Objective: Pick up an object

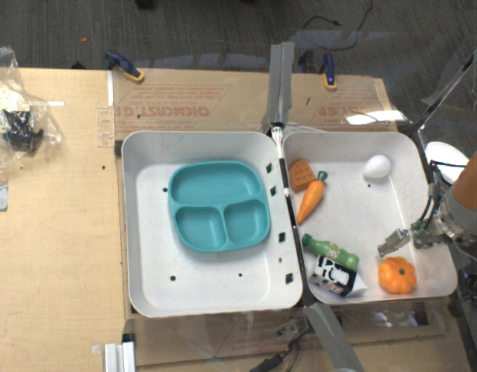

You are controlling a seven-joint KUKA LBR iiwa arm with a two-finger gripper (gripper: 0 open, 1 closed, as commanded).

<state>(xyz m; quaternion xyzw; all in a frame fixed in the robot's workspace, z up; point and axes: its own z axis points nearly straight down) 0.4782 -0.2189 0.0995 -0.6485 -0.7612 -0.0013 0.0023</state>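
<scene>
camera view looks down on 2 white bins set side by side on the table [52, 231]. left bin [145, 277] carries a teal divided plate [219, 204] with 3 compartments. right bin [354, 208] carries the loose things: a brown block [301, 173] near its top left, a carrot [311, 196] touching that block's lower edge, a white egg-shaped ball [376, 167] near the top right, a green bottle [331, 249] lower down, a black and white packet [333, 274] just below the bottle, and an orange pumpkin [397, 275] near the lower right corner.

the arm comes in from the right, and the end effector [395, 241] sits low over the right bin, just above and to the left of the pumpkin. nothing is seen between its tips, and whether it is spread or pressed together i cannot tell at this size.

as for progress, the pick looks not yet done: every object lies on the bin floor, none lifted. the pumpkin is the nearest candidate, so my guess is that the approach is under way, with closing on a thing and lifting it both left to do.
</scene>
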